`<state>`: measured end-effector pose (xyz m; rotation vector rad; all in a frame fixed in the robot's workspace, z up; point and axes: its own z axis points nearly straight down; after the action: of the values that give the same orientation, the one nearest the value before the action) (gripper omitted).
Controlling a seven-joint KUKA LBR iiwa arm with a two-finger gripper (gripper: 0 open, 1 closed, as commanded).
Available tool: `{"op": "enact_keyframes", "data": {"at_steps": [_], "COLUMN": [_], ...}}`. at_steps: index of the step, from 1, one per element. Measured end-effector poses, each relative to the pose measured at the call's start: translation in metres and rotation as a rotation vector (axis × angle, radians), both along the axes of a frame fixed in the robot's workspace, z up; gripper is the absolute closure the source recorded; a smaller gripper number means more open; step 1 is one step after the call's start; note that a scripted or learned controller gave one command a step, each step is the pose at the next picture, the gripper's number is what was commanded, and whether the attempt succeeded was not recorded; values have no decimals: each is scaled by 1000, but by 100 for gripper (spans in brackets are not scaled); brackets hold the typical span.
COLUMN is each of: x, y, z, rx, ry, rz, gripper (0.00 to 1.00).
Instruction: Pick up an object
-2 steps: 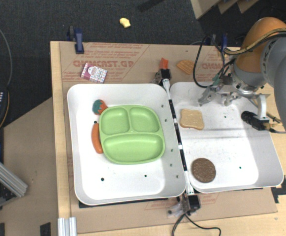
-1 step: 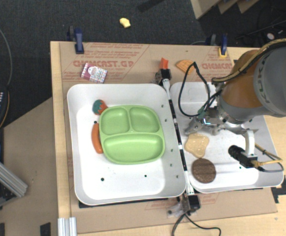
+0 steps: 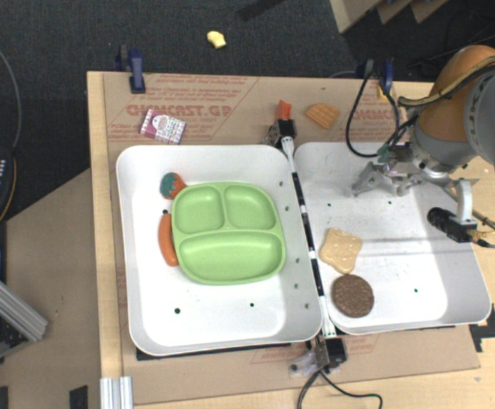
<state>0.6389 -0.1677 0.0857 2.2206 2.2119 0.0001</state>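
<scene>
We take the green three-compartment plastic plate as our landmark; it sits in the middle of the left white bin. Against its left edge lies an orange carrot-shaped toy, and just above that, at the plate's upper left corner, a small round toy in teal and red. We judge these are wedged beside the plate, which makes them awkward targets.

To the right of the plate, across the divider in the right white bin, a tan square cracker-like piece lies flat, and just below it a dark brown round cookie-like disc. Both lie in the open, so we judge them the easier picks.

Farther right and higher than the plate, the gripper hangs over the right bin's upper part, its metal fingers spread apart with nothing between them, well apart from the cracker and disc.
</scene>
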Motion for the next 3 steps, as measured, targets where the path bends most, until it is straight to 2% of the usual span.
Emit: {"op": "enact_keyframes", "data": {"at_steps": [1,2,3], "x": [30,-103,-47], "y": [-40,18,-40], "z": [68,38,-3], "rx": [-1,10,2], "ry": [-6,16,5], "rz": [2,3,1], "gripper": [0,0,0]}}
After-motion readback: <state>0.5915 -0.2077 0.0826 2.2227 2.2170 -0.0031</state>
